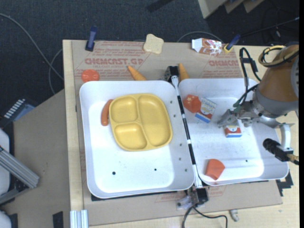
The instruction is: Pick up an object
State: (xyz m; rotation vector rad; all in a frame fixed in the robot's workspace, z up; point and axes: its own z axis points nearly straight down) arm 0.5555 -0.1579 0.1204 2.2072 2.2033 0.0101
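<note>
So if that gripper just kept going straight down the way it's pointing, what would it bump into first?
Most likely the small red, white and blue carton lying on the right bin's floor, just below the gripper. Depth is hard to judge from this slanted view, so it might land just beside it.

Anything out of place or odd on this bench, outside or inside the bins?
Yes. Several items lie on the cardboard behind the bins rather than in them: a bread slice, a small carton, a blue clip, a red disc and a carrot. In the left bin, a sausage sits beside the yellow divided plate, not on it.
</note>
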